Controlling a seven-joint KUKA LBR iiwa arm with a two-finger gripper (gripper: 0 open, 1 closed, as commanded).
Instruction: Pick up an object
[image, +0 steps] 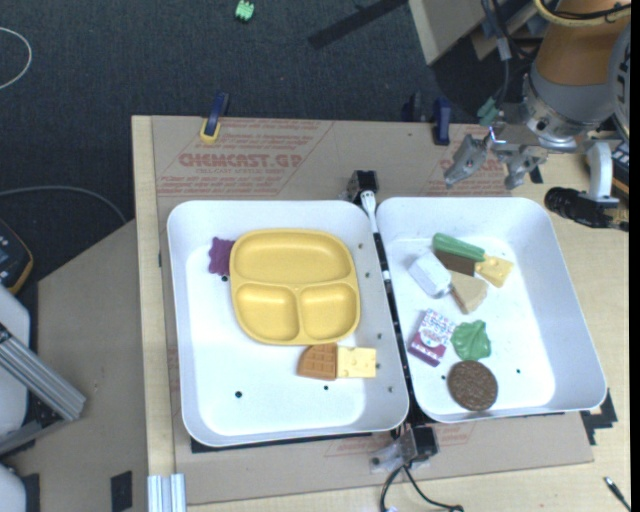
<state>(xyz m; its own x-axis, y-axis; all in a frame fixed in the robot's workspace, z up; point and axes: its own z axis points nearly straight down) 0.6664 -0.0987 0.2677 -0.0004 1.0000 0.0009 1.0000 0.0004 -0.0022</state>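
My gripper (492, 163) hangs above the far edge of the right bin (560, 300), open, with nothing between its fingers. In that bin lie a green and brown bar (459, 252), a yellow cheese wedge (494, 270), a white block (431, 275), a tan wedge (469, 295), a pink and white packet (432, 337), a green leafy piece (470, 339) and a round brown cookie (471, 385). All of them lie nearer the camera than the gripper.
The left bin (200, 380) holds a yellow divided plate (295, 283), a purple piece (220, 255) at its left, and a waffle square (320, 361) beside a yellow cracker (358, 362). A black clip (363, 185) sits between the bins at the back.
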